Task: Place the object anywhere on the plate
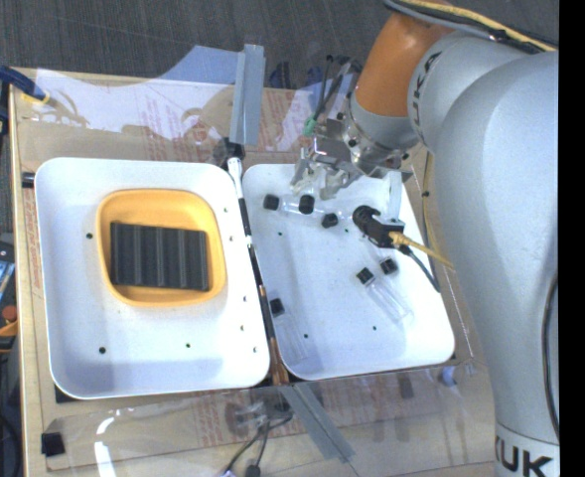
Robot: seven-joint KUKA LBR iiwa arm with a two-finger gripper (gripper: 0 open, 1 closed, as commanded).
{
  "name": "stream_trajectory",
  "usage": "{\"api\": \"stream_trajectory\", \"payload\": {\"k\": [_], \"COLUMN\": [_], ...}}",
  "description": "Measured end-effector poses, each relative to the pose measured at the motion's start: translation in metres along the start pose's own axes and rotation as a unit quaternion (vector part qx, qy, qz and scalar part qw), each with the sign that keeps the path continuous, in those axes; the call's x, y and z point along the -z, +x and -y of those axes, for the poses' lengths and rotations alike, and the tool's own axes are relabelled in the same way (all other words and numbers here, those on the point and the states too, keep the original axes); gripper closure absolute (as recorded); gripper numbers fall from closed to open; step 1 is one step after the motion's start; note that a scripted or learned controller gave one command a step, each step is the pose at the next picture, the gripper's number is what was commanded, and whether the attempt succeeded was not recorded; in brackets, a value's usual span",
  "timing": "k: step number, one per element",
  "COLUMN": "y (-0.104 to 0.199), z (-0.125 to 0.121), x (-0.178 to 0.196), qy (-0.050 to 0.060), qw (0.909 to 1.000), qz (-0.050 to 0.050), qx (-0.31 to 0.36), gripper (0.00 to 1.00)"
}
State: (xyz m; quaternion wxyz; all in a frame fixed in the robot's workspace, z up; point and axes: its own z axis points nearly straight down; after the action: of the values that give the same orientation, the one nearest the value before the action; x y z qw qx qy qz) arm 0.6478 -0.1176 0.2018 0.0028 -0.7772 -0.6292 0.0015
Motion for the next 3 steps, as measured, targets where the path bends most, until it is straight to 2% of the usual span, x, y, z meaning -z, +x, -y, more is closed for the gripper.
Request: {"api": "stream_trajectory", "payload": {"k": [1, 2, 3], "y": [0.027, 0.037, 0.055], "z": [0.025, 0.043, 0.053], "x": [0.015, -0.006, -0.012], "qy": [0.0, 0.0, 0.0], "qw": [0.9959, 0.9698, 0.9229], "qz": [0.001, 0.001, 0.001], "qx": [0.091, 0.244, 0.385], "gripper": [1.0, 1.0, 1.0]}}
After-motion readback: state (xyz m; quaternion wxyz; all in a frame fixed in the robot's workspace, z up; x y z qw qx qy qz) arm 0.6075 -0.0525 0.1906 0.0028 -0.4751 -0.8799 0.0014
